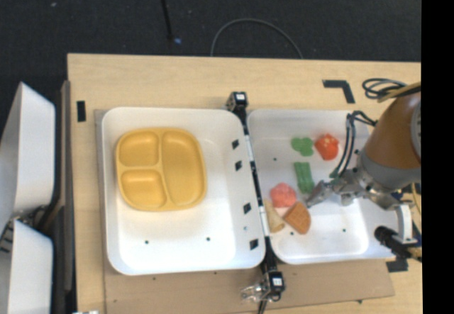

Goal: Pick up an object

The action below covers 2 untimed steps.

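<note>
The bench (177, 82) is light wood and carries two shallow white bins set side by side, touching along a shared middle edge.

Left bin (220, 234): it holds a yellow divided plate (161, 169) with three compartments. The plate lies flat in the upper left part of the bin.

Right bin (333, 245): it holds the loose objects. A tan wedge-shaped piece (299, 219) lies near the bin's lower left, just beside a pale piece (274, 219) at the bin's left wall. A pink rounded object (284, 195) lies directly above the wedge, touching or nearly touching it. A green bar (304, 176) stands upright in the view, just right of the pink object. Above it lies a smaller green object (302, 144), and beside that, to the right, an orange-red round object (327, 146).

The pincer (316, 194) reaches in from the right on the arm (394, 146). It sits low over the right bin, between the green bar and the tan wedge. Whether the pincer is spread or pressed together cannot be determined from this view. No object is visibly held by it.
</note>
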Available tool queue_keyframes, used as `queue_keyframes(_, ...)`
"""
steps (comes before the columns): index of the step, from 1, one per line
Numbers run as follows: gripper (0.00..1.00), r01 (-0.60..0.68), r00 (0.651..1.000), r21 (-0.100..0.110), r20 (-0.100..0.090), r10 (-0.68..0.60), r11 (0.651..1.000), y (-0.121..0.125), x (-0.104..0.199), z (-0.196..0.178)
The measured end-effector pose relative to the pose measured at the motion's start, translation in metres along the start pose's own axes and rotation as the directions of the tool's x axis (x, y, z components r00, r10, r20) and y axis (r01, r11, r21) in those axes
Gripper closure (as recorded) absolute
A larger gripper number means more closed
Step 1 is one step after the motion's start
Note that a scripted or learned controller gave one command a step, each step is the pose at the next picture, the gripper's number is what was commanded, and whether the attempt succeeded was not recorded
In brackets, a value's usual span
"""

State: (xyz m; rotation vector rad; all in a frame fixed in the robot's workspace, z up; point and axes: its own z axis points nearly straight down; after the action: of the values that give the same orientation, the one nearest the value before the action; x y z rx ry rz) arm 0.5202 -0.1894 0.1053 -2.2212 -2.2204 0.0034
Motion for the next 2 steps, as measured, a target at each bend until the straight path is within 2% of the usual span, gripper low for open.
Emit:
queue_keyframes(1,0.0,-0.003,1.0,-0.002,0.0,0.003,1.0,0.0,-0.001,0.005)
queue_keyframes(2,1.0,-0.008,1.0,-0.005,0.0,0.008,1.0,0.001,-0.002,-0.007)
